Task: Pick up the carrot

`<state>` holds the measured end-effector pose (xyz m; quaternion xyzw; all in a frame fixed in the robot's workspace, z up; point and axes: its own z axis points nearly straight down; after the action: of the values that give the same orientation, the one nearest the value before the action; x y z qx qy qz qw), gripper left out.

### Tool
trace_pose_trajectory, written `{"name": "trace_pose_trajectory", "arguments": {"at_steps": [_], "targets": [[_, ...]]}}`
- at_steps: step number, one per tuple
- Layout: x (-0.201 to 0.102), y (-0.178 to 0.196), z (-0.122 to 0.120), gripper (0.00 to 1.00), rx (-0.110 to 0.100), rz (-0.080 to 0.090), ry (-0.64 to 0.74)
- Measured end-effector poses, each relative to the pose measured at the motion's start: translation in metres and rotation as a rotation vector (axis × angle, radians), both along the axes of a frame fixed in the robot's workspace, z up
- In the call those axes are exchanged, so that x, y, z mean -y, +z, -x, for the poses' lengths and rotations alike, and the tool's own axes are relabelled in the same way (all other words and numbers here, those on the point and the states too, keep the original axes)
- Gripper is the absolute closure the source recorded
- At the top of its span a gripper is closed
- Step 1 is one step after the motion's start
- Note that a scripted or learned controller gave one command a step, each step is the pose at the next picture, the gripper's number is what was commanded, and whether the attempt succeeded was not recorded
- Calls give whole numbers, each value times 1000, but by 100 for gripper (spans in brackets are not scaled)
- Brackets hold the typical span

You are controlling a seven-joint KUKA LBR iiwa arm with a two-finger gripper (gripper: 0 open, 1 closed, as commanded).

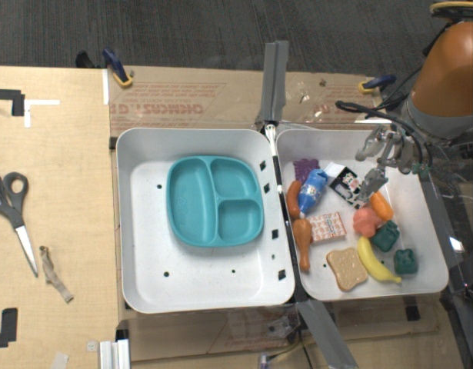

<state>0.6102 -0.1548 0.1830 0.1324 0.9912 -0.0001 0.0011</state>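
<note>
Over the right bin (432, 206), fingers (372, 184) angle down beside carrot (382, 205).

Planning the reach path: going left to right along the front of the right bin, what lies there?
Long orange carrot → tan bread slice → curved yellow banana → small dark green vegetable piece.

We see the scene evenly and brightly lit from above — no hard spotlight, only soft shadows. The left bin (136, 206) shows a faint grey shadow along its inner walls, and the teal plate (215, 201) throws a thin one onto the white floor. The plastic sheet (317, 102) behind the right bin (421, 275) carries small glints of glare. Focus is fair at centre — the arm (450, 68) at the right edge looks softer, slightly blurred. The dark floor (221, 14) at top is dim and grainy.
</note>
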Motion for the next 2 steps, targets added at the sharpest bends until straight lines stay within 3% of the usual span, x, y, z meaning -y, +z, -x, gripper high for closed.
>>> {"name": "trace_pose_trajectory", "arguments": {"at_steps": [1,2], "targets": [[54,-70,11,0,3,1,99],[66,-88,40,0,4,1,-24]]}}
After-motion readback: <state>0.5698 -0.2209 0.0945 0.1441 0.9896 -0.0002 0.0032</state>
